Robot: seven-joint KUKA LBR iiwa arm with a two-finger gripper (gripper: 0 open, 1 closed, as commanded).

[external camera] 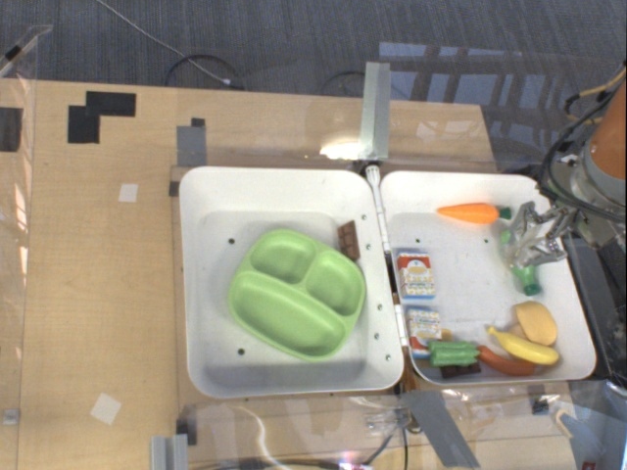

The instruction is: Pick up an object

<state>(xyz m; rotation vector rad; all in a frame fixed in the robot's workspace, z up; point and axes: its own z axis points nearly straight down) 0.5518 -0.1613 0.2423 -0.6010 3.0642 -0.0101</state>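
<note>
Orange carrot [468, 213] lying flat, green top pointing right, near back wall of right bin [588, 346].

At three o'clock the arm [609, 155] is cut off by the frame's edge. The gripper [534, 241] hides most of a green object [529, 280]; its finger spacing is unreadable.

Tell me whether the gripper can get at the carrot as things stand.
Probably yes. The carrot lies alone near the right bin's far wall, with bare floor around it, and the gripper is close beside it with nothing between them.
</note>
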